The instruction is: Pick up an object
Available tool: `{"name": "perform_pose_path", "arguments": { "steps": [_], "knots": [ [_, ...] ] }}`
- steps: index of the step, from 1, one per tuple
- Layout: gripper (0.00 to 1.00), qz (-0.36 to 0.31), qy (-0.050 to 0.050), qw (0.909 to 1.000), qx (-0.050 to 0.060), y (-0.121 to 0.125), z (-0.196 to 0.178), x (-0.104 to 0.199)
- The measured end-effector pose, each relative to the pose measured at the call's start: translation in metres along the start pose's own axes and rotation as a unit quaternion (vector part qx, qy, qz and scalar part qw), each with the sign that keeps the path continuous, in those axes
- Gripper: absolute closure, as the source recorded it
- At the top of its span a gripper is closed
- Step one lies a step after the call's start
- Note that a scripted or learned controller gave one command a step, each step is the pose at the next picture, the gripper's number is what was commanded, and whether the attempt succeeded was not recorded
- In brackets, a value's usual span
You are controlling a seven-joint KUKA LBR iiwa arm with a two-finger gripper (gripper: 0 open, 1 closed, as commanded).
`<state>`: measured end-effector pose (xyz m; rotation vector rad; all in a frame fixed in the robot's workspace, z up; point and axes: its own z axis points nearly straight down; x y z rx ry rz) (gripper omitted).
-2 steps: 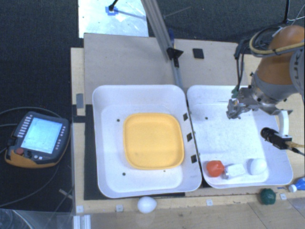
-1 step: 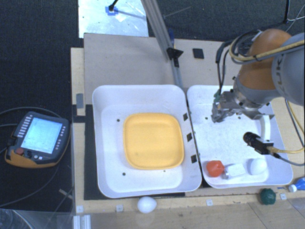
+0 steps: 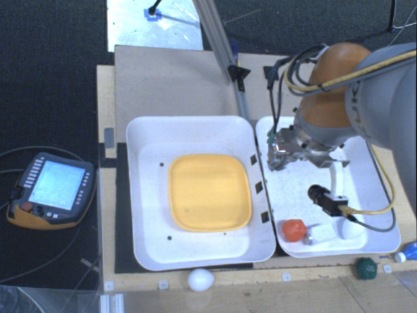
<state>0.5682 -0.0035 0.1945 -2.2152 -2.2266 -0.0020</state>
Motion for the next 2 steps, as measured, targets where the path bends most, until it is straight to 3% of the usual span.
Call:
{"name": "perform_pose_path", "arguments": {
  "steps": [2],
  "knots": [
    [1.00, 0.001, 0.000, 1.0000, 0.000, -0.009, -0.027, 0.089]
  ]
}}
